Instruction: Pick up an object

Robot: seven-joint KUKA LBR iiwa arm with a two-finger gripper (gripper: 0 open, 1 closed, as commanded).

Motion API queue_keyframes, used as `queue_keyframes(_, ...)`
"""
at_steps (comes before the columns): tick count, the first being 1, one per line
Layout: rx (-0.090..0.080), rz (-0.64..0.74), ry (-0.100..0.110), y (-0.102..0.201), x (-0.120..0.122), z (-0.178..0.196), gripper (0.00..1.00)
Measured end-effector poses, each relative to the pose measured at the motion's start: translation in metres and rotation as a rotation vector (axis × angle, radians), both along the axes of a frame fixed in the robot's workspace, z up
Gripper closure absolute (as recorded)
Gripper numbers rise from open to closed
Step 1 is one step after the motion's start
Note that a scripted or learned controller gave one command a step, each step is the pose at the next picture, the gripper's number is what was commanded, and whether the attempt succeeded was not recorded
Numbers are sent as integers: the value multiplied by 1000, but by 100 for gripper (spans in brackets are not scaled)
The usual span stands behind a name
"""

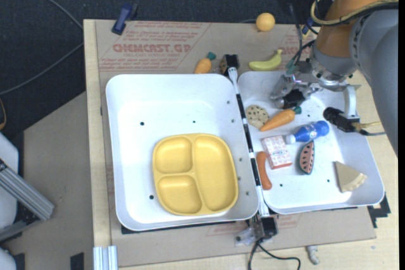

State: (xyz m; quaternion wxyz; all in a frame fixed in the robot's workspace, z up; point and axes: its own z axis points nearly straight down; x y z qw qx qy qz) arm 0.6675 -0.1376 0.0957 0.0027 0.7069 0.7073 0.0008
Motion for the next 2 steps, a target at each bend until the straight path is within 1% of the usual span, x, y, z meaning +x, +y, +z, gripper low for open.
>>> queue_keyframes(1, 4, 1, 3, 49, -85, 90, 100)
queue_keyframes(2, 3, 0, 4, 59, -106, 123, 100)
